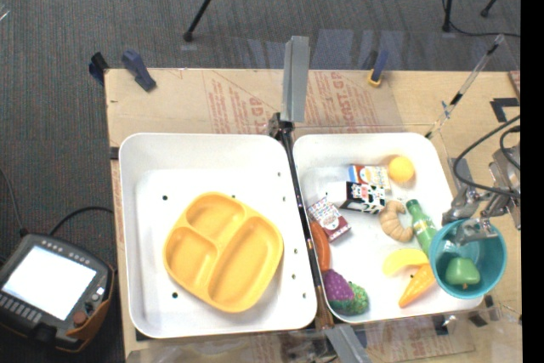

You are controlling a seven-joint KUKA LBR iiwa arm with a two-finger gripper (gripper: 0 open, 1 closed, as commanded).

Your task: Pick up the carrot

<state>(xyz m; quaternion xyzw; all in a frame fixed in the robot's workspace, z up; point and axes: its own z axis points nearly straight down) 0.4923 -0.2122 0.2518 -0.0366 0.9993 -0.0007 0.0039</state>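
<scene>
— Starting at the gripper (pixel 473 211), what state is it in?

— It cannot be told. The gripper sits at the right rim of the right bin (pixel 340 150), directly above a teal bowl (pixel 491 278) as the view runs, and nothing is seen held in it.

— What lies nearest to it?

— The teal bowl, just below it, with a green pepper (pixel 461 270) inside. Just to the gripper's left stands a green bottle (pixel 421 223), tilted, and touching the bottle's far side is a tan ring-shaped pastry (pixel 395 221).

— Where is the carrot (pixel 415 287)?

— Below and to the left of the gripper, well apart from it, on the bin floor against the bowl's left side. It lies slanted, with a yellow banana piece (pixel 403 261) just above it.

— And farther out?

— Up and to the left of the gripper are an orange fruit (pixel 400 170) and, beside it, a black-and-white milk carton (pixel 367 187). Farther left are a small red-and-white carton (pixel 329 219) and a red sausage (pixel 320 244) along the bin's left wall. Down and to the left, past the carrot, is a purple grape bunch (pixel 340 286) with a green piece at its side.

— What is farthest from the gripper?

— The left bin (pixel 140 183), which holds a yellow divided plate (pixel 223 251).
</scene>
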